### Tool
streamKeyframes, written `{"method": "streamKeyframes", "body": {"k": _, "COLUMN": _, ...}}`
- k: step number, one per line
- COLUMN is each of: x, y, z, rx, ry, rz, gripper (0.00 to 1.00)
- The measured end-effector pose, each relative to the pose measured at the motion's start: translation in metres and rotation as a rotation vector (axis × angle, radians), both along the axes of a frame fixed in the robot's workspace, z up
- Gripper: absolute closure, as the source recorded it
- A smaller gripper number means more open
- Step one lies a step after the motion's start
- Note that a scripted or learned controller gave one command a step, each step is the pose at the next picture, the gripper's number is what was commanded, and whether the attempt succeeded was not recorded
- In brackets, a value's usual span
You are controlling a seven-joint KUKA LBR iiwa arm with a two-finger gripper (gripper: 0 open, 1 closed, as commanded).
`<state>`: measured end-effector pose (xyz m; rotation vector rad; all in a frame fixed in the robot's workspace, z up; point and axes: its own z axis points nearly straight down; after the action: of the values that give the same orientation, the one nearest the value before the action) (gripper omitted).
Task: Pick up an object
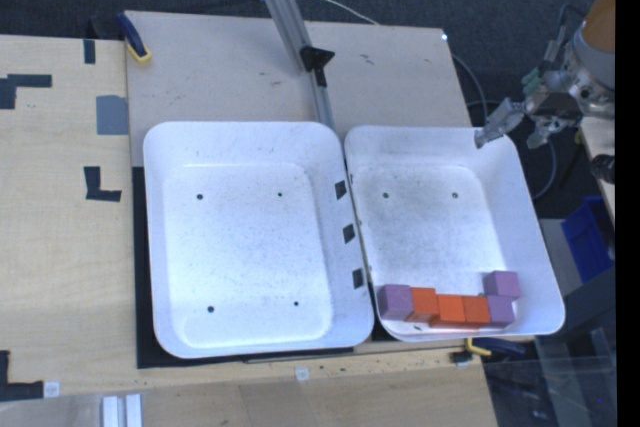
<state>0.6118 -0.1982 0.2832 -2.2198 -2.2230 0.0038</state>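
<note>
The blocks [450,303] are bunched along the near edge of the right bin [520,205], while the pincer [500,127] is held over that bin's far right corner, empty, its opening impossible to judge.

Two bins are sitting side by side on the bench [60,215]. Blocks [450,303] are lying along the near edge of the right bin [440,215], beside the left bin [245,235]. The hand [520,120] is hovering over the right bin's far right corner.
</note>
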Motion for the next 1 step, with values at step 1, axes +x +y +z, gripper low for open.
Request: {"method": "streamKeyframes", "body": {"k": 1, "x": -0.0534, "y": -0.0083, "z": 0.0172, "rx": 0.001, "ry": -0.001, "rz": -0.003, "gripper": 0.0}}
